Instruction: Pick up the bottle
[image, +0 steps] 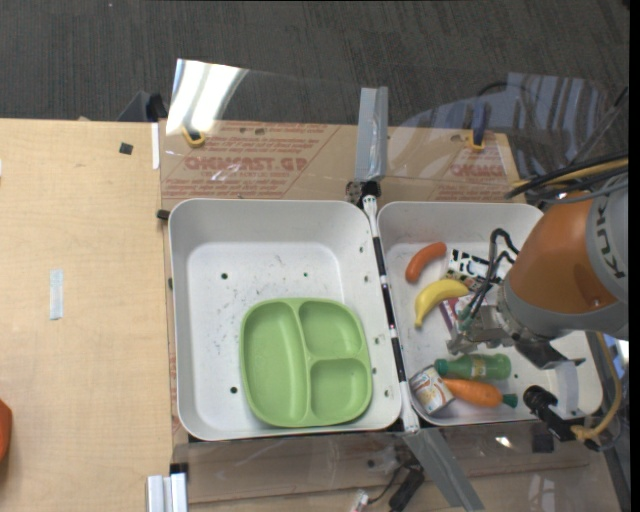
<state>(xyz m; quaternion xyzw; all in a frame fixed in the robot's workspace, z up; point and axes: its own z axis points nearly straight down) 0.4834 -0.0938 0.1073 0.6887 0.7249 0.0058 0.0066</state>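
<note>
The bottle (483, 367) is green and lies on its side near the front of the right bin (400, 225). The arm comes in from the right, its orange band over the bin's right half. My gripper (468, 338) hangs low just behind the bottle's left end, close to or touching it. From this angle the bottle does not appear to sit between the fingers.
Around the bottle lie an orange carrot (470, 393), a small can (430, 391), a banana (440, 297), a red sausage (425, 260) and a black-and-white item (463, 264). The left bin (200, 300) holds a green divided plate (305, 360).
</note>
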